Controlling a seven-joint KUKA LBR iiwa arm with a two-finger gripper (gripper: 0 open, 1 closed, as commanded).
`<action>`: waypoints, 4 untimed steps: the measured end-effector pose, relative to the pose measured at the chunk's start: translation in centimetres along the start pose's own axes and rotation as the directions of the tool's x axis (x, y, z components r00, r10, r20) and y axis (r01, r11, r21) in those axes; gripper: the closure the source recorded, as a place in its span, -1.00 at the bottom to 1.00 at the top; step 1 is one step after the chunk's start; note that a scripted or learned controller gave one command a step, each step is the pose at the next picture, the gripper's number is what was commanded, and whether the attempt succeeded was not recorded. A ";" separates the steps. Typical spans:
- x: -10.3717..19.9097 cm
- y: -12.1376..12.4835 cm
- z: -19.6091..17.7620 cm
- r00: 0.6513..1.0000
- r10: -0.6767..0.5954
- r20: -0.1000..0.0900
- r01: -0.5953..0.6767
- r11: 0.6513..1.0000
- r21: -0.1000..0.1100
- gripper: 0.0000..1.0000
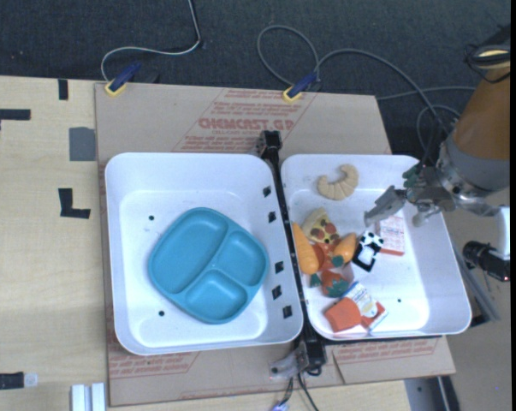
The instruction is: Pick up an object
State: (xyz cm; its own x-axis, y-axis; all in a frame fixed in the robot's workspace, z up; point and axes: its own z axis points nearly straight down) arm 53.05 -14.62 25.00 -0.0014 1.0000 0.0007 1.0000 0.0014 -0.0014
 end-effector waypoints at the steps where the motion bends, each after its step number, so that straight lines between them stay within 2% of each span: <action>1: 2.1 1.7 14.2 1.000 0.001 0.010 -0.001 1.000 -0.027 -1.00; 3: 3.4 3.3 14.5 1.000 0.000 0.015 0.001 0.999 -0.044 -1.00; 4: 3.7 3.9 14.6 1.000 -0.002 0.013 0.003 0.999 -0.043 -1.00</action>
State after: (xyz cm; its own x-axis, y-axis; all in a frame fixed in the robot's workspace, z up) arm 56.94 -10.94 10.41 -0.0037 0.9999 -0.0125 0.9991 0.0042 0.0412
